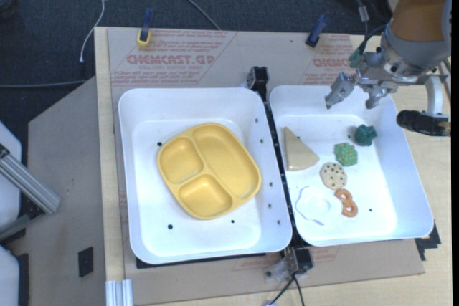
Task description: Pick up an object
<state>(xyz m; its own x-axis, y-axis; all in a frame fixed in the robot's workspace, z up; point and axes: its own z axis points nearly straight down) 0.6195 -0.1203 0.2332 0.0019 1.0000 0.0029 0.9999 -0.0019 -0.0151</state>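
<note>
While the gripper (356,92) hangs with its fingers spread and nothing between them over the far edge of the right bin (412,175), the objects lie on that bin's floor. Nearest the gripper is a dark green piece (365,134), then a light green one (346,153), a tan wedge (297,151), a cookie (333,175), a pretzel (347,203) and a white piece (312,205); the yellow tray (209,170) sits in the left bin (136,154)

The tabletop (179,57), a brown printed board, carries two shallow white bins side by side, touching: the left bin (143,125) and the right bin (409,183). Two blue clamps (146,31) sit on its far edge.
</note>
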